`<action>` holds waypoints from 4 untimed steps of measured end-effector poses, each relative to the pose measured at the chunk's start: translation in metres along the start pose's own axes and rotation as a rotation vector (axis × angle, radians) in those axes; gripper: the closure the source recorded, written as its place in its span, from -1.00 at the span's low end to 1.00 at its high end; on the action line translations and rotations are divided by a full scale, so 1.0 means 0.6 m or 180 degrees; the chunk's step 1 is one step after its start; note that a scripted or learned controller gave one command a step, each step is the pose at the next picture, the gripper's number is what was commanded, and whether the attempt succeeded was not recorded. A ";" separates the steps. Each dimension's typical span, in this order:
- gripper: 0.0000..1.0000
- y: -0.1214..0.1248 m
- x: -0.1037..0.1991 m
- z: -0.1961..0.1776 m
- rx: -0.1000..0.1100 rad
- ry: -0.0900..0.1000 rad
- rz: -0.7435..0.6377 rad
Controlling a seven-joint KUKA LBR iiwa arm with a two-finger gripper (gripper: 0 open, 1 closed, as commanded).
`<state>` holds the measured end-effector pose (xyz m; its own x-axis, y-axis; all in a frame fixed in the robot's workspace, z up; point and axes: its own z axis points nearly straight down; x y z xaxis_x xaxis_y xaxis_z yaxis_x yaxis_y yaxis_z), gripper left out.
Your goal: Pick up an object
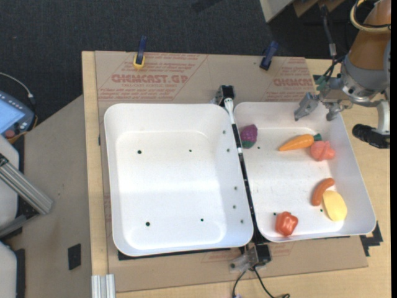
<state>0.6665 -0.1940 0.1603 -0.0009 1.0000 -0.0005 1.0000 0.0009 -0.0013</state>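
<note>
Claw [319, 106] spread open, empty, above right bin [355, 185].
Best lowered squarely over carrot [296, 143], seemingly nearest.

Two shallow white plastic bins sit side by side on a brown cardboard sheet [186, 67]. The left bin [124, 123] shows only dark dots on its floor. The right bin [360, 191] holds a purple grape-like toy [249, 134], an orange toy carrot [297, 143], a pink lumpy piece [322, 150], an orange-red sausage-shaped piece [321, 191], a yellow rounded piece [335, 205] and a red toy pepper [286, 223]. The grey two-finger gripper [319, 108] hangs over the right bin's far edge, its fingers apparently spread, with nothing between them.
</note>
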 end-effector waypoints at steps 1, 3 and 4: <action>-1.00 -0.065 0.026 0.025 0.0008 0.0004 0.0007; -1.00 0.001 0.075 0.125 0.0001 0.0004 -0.0008; -1.00 -0.056 0.156 0.125 -0.0008 -0.0021 0.0004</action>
<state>0.6329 -0.1004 0.0855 0.0003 1.0000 -0.0071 1.0000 -0.0003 0.0012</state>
